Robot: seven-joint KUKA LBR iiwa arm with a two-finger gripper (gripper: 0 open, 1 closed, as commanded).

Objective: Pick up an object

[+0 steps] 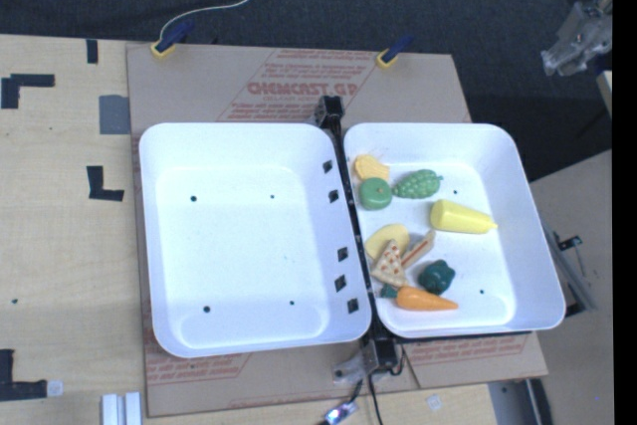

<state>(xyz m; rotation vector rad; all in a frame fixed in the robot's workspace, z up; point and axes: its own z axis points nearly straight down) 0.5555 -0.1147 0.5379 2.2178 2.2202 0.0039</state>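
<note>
The right white bin holds several toy foods. A yellow chunk and a round green piece lie near its left wall, with a bumpy green piece beside them. A yellow pointed piece rests in the middle. Lower down are a pale yellow curved piece, a wedge-shaped slice, a dark green piece and an orange carrot. My gripper hangs at the far upper right, outside the bins and well away from every object.
The left white bin sits beside the right one, joined by a black-clipped divider. Both rest on a cardboard sheet clamped at its back edge. Dark floor lies behind the bench.
</note>
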